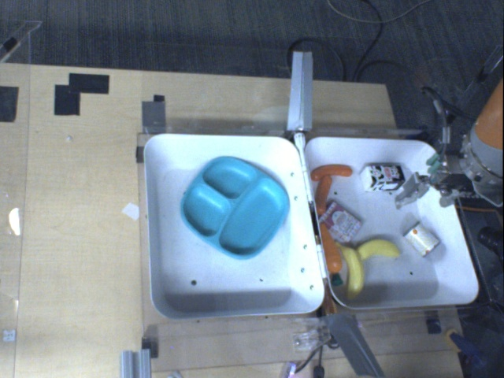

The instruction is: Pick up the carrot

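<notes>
- Carrot (332,252) lies in the right bin (449,278), close against that bin's left wall, its length running down toward the near-left corner.
- Its upper part is tucked under or beside a small printed packet (341,222); which of the two cannot be told.
- Its lower end touches a yellow banana (364,260), which curves from the near-left corner out toward the middle of the bin.
- An orange-red sausage-shaped toy (331,174) lies above the packet, near the far-left corner.
- A small black-and-white carton (383,176) sits toward the far side, right of the sausage-shaped toy.
- A small silver cylinder (421,239) rests right of the banana, apart from it.
- The gripper (429,186) hangs over the right bin's far-right part, well apart from the carrot, and whether the fingers are released or clenched cannot be told; nothing is seen between them.
- The arm's orange band (490,123) shows at the right edge.
- The left bin (165,211) holds a blue divided plate (235,205).
- Both bins sit on the pale wooden tabletop (71,211).
</notes>
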You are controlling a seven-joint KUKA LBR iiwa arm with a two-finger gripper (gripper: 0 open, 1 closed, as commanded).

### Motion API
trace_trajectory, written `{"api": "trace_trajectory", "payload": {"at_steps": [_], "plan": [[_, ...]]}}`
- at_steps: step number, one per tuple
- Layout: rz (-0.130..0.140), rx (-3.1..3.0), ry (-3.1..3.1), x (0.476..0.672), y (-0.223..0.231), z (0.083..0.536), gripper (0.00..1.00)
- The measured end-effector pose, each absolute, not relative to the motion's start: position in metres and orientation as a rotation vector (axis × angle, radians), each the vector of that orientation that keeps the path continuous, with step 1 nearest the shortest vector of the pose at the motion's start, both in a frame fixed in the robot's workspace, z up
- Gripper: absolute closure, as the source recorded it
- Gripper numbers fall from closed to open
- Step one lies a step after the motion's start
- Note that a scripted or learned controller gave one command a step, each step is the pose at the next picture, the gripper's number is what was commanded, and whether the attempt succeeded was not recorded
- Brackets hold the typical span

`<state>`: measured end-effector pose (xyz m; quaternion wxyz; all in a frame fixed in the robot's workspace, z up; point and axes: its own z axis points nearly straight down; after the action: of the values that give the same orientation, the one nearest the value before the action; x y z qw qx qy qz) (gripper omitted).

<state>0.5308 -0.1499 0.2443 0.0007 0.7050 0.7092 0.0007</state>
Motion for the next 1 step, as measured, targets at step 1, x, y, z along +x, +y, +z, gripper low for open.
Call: {"api": "trace_trajectory", "payload": {"at_steps": [1], "plan": [[0.002,2.238,2.203,0.5102,-0.0921,0.1351,0.0]]}}
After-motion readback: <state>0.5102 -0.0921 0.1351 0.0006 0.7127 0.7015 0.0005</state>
